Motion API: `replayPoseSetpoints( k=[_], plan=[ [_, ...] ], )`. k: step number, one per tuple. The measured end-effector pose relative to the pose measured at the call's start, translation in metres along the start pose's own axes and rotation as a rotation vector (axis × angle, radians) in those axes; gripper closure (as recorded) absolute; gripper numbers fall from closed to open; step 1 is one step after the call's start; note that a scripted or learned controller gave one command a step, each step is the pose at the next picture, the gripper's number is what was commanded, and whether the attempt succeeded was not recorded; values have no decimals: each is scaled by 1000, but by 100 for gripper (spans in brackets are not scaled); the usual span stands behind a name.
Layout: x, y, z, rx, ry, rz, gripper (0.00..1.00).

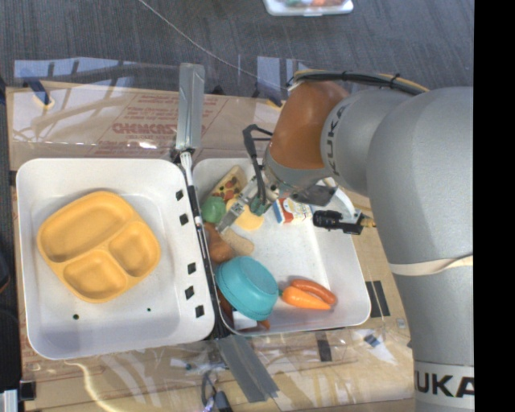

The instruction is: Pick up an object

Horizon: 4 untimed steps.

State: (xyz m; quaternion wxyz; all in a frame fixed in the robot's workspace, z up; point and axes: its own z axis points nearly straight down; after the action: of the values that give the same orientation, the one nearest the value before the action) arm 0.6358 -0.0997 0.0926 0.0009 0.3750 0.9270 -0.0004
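The right bin point(348, 265) holds several toy foods. A teal bowl point(248, 286) lies near its front left, with an orange carrot point(306, 299) and a red sausage point(314, 287) to its right. At the bin's back left lie a green piece point(213, 210), a pale yellow piece point(252, 220), a brown piece point(219, 245) and a wedge with printed toppings point(230, 184). My gripper point(238, 212) reaches down over the back left of this bin, its tip between the green and pale yellow pieces. A small white, red and blue carton point(286, 212) sits just right of it.
The left bin point(48, 322) holds a yellow divided plate point(97, 245). The grey arm with its orange band point(302, 133) covers the right bin's back right corner. A metal divider point(190, 109) runs between the bins. A white tray point(309, 6) lies beyond the bench.
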Motion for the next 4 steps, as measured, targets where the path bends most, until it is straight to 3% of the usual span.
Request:
replayPoseSetpoints(
  k=[1, 2, 3, 4],
  plan=[
    [0, 0, 0, 0, 0, 0, 0],
    [-1, 0, -8, 2, 2, -3, 100],
    [68, 17, -101, -2, 0, 70, 100],
    [50, 60, -96, 4, 3, 252, 100]
  ],
)
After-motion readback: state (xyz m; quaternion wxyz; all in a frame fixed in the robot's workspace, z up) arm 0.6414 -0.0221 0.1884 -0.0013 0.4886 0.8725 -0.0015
